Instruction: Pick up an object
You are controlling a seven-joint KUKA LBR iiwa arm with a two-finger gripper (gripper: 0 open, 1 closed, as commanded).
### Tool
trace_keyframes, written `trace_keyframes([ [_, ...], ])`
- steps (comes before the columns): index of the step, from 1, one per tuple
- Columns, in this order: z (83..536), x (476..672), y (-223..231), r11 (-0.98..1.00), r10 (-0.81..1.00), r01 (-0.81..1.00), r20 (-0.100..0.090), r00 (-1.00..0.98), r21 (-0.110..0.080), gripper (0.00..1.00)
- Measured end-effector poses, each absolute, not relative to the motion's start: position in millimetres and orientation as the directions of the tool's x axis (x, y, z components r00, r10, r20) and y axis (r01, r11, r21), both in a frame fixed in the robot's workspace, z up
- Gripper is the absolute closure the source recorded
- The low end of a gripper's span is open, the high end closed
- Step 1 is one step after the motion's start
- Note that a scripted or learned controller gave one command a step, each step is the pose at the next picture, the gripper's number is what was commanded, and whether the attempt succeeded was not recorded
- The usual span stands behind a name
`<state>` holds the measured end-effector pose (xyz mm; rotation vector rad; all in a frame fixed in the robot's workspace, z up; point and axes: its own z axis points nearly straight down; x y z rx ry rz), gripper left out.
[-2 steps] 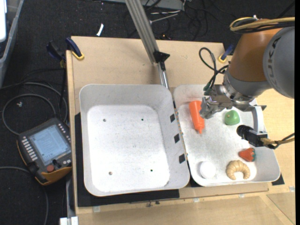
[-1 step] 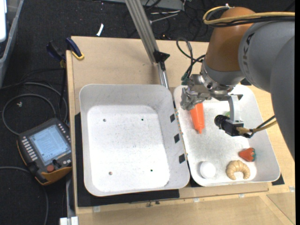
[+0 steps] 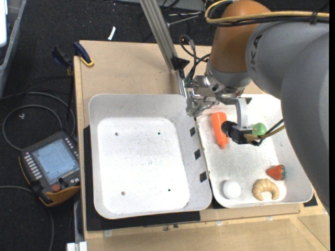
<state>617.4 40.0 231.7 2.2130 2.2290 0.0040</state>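
The arm reaches in from the right, its orange band sitting high over the right bin. The gripper hangs at the far left corner of that bin, right by the wall it shares with the left bin; whether it is parted or closed cannot be told from this angle, and nothing shows between its tips. Just beside it, toward the near side, lies an orange carrot, pointing roughly along the bin's length. A green item sits to the carrot's right, partly hidden by a black cable fitting. Along the near edge of the right bin there are 3 more pieces: a white egg, a tan croissant just beside it, and a red strawberry a little farther back. Both bins rest on the wooden surface. A teach pendant lies on the floor to the left.
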Motion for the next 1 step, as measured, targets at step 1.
trace_keyframes([
  [1,223.1,629.3,92.2,0.008,1.0,1.0,0.001,-0.008,0.001,1.0],
])
